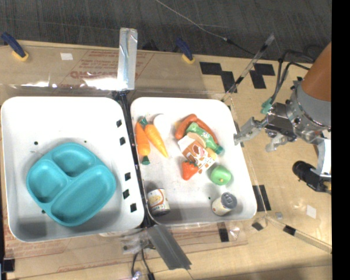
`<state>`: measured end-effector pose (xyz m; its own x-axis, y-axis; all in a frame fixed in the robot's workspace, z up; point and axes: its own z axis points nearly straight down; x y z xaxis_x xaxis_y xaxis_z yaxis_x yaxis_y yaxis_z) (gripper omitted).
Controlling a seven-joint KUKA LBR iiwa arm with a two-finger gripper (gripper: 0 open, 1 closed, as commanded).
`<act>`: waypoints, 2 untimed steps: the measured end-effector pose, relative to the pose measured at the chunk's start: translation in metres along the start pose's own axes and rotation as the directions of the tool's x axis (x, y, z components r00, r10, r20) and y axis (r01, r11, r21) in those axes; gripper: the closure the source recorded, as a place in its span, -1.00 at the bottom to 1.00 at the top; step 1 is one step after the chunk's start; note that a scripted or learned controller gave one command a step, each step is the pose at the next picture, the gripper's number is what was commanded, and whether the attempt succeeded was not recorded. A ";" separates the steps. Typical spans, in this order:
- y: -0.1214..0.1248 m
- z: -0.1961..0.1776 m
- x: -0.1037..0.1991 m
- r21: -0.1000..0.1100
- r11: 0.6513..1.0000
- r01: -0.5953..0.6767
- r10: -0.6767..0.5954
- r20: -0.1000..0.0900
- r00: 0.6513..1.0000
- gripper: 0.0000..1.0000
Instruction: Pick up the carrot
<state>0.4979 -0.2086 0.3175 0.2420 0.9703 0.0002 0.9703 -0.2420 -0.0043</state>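
Glossy white bin (239, 156): tapered orange carrot (155, 137), round green apple (220, 174).

Light bright, even, from overhead. White bins (64, 112) near overexposed, inner walls losing detail. Strong glare on clear plastic sheet (76, 81) behind left bin, white streak washing out red print beneath. Metallic strip (128, 57) glinting. Soft short shadows under teal plate (71, 182) and under toys in right bin. Dark floor (163, 10) at top dim, grainy. Overall slightly soft, low resolution; gripper (262, 134) at right mildly blurred. Can label (156, 200) unreadable.
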 end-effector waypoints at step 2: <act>-0.025 -0.003 0.012 -0.001 0.945 0.327 -0.327 0.001 0.945 1.00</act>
<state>0.4769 -0.1911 0.3207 -0.0889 0.9960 0.0008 0.9960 0.0889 -0.0032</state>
